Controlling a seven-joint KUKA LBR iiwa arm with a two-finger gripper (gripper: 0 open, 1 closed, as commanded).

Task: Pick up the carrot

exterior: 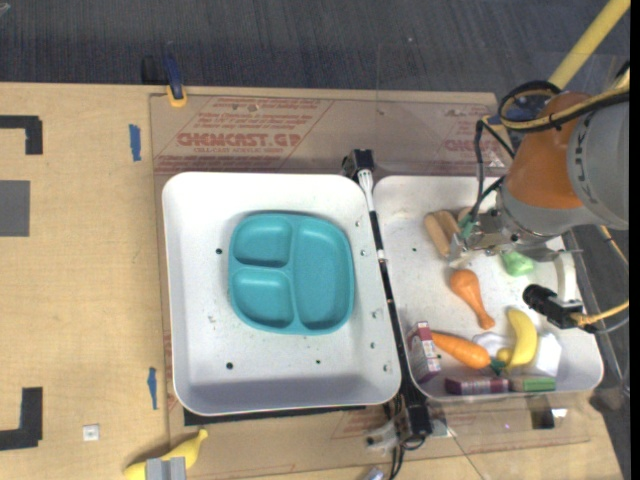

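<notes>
The carrot (461, 349) lies in the right bin (590, 368), toward its near edge. It is a long orange piece lying roughly left to right, with a purple-capped item (425, 351) just to its left and a banana (521, 336) just to its right. A dark marker-like stick (492, 385) lies along the bin's near wall, just beyond the carrot.

The gripper (477, 236) hangs over the far part of the same bin, beside a tan roll (438, 233) and well away from the carrot. Whether it is spread or pressed together cannot be told from this angle, and nothing can be seen held in it.

The main risk is a mix-up. A second orange piece (472, 296), tapered with a bulbous end, lies between the gripper and the carrot, and a descent from here would probably land on it or on the tan roll instead. A small green item (517, 263) also sits close under the wrist and could be knocked aside.

Once the gripper is over the carrot, the crowding matters. The banana and the purple-capped item leave little room at either end, so a grasp along the carrot's length would likely snag a neighbour. The carrot's smooth, rounded sides could also slip out of an off-centre pinch.

The left bin (190, 368) holds only a teal divided plate (293, 273) and plays no part.
</notes>
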